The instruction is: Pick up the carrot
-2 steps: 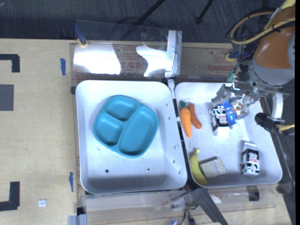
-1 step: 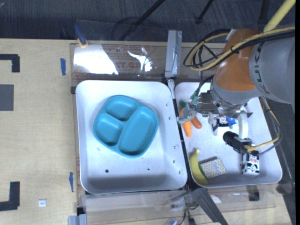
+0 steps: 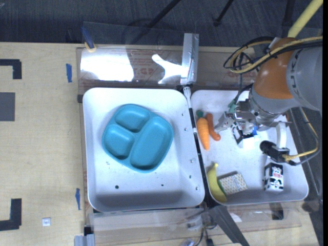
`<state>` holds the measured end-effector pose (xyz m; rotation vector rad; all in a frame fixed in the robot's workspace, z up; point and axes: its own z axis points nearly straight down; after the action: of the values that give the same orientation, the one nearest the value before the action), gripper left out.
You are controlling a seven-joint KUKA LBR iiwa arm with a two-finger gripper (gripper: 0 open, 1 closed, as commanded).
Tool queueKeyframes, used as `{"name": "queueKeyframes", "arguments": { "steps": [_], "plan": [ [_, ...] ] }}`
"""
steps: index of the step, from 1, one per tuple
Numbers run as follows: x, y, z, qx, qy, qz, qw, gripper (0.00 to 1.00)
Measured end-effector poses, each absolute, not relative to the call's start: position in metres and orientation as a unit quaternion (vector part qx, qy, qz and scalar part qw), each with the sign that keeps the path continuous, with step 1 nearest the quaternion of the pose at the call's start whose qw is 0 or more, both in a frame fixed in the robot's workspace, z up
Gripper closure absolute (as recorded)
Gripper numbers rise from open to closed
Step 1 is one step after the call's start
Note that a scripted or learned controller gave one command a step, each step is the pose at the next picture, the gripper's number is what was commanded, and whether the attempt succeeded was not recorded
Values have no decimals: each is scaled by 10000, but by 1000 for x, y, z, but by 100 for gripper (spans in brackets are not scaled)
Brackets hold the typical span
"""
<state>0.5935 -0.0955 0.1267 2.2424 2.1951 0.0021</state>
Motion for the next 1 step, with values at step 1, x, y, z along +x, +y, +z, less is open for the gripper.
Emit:
{"name": "queueKeyframes", "arguments": {
  "steps": [1],
  "plan": [
    [594,-96,127,7146,6995,7,18,0]
  ]
}}
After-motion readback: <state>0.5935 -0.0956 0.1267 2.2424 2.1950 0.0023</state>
